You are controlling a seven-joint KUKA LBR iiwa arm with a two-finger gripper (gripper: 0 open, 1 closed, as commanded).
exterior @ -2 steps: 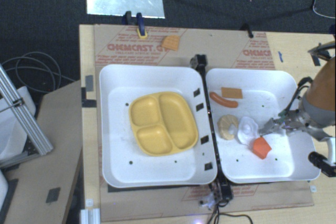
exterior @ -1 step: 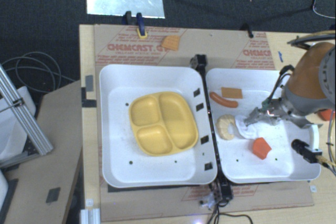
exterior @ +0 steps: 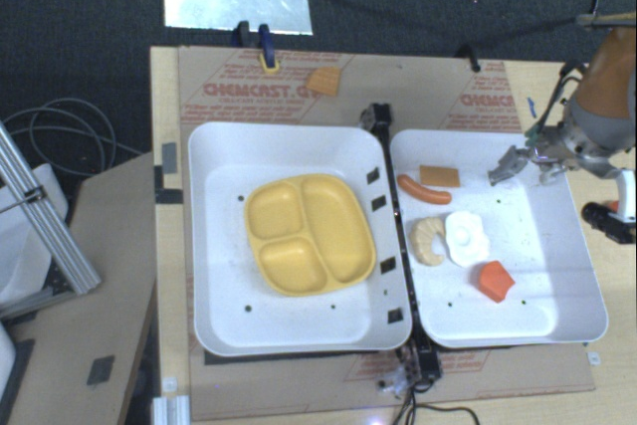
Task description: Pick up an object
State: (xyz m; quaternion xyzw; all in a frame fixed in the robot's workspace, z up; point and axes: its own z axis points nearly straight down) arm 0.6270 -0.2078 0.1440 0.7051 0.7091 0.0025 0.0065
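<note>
A: Where is the claw (exterior: 528, 164) sitting right now?

B: It is hanging over the far right part of the right bin (exterior: 567, 244), at the end of the grey arm (exterior: 602, 105) that is reaching in from the right. Its two fingers are standing apart, one pointing left toward the bin's middle, and nothing is lying between them.

A: And the things it could pick up?

B: They are all lying in that right bin. A tan cracker-like square (exterior: 439, 176) is resting near the far wall, with a red sausage (exterior: 424, 189) touching it just in front. Nearer the camera, a pale croissant-shaped piece (exterior: 429, 241) is lying against a white fried-egg shape (exterior: 465, 238). An orange-red block (exterior: 495, 281) is sitting just beyond those, toward the near right.

A: Is the claw touching any of them?

B: No, it is staying apart from all of them; the cracker is the nearest.

A: What is the left bin (exterior: 214, 244) holding?

B: A yellow divided plate (exterior: 309, 234) is lying in its middle. Beyond the bins, a small tan piece (exterior: 323, 80) is lying on the desk (exterior: 179, 114).
</note>
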